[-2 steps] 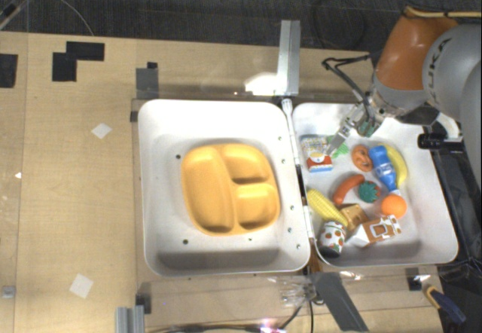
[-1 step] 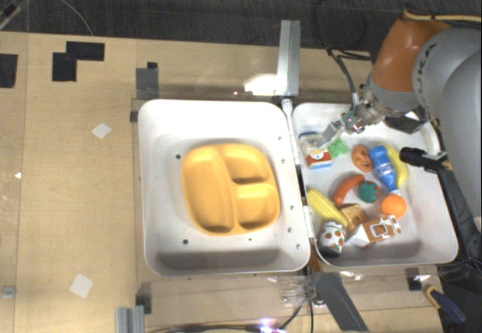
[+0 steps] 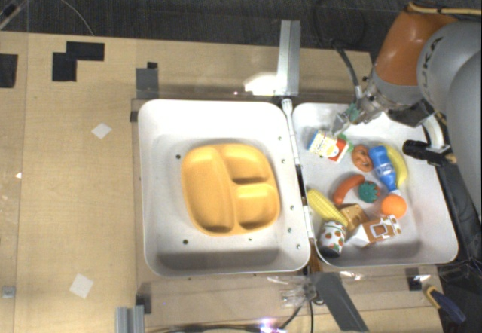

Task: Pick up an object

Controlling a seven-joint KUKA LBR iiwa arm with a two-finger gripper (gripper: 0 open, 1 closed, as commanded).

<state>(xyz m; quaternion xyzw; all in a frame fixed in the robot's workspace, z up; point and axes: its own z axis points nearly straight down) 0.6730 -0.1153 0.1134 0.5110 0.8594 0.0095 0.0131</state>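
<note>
Two shallow white bins sit side by side on the pale wooden worktop (image 3: 68, 188). Left bin (image 3: 162, 241): one yellow plastic divided tray (image 3: 228, 188), lying flat near the middle. Right bin (image 3: 429, 237): a cluster of small toy items. Listed left to right: a yellow corn cob (image 3: 325, 206); a small white and red carton (image 3: 327, 145) toward the rear wall; a white egg-shaped figure (image 3: 331, 236) at the front; a red sausage (image 3: 347, 186); a teal round piece (image 3: 367, 191); an orange-brown piece (image 3: 361, 157); a white and orange box (image 3: 382, 228); a blue bottle-shaped item (image 3: 382, 166) touching a yellow banana (image 3: 398, 166); an orange ball (image 3: 393, 206). The pincer (image 3: 348, 117) hangs over the rear of the right bin, just beside the carton; whether it is released or clenched cannot be told.
</note>
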